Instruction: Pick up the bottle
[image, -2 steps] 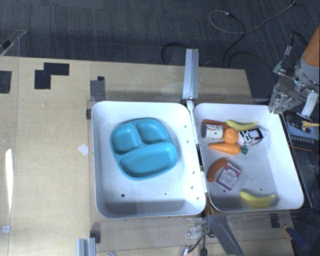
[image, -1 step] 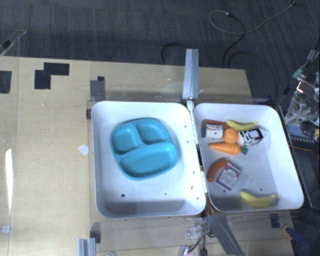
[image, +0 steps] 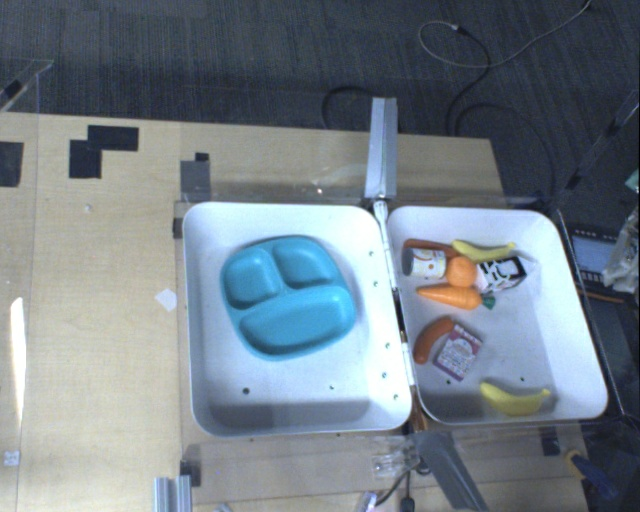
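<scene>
Near edge: a banana (image: 515, 398) lies loose by the right bin's (image: 580, 300) front wall.
Middle: sausage (image: 432, 338) and packet (image: 457, 353) touching.
Far end: the bottle (image: 427, 262) lies on its side, crowded by a carrot (image: 452, 295) and a second banana (image: 483, 249), so access looks tight.
Left bin: (image: 200, 300) holds a blue tray (image: 288, 295).
Jaws: cannot tell.

Nothing legible anywhere: label on the bottle (image: 428, 262) at upper left of the right bin (image: 585, 330) too small to read, black-and-white print on the packet (image: 503, 272) beside it blurred, markings on the reddish packet (image: 457, 354) lower down likewise unreadable.
</scene>
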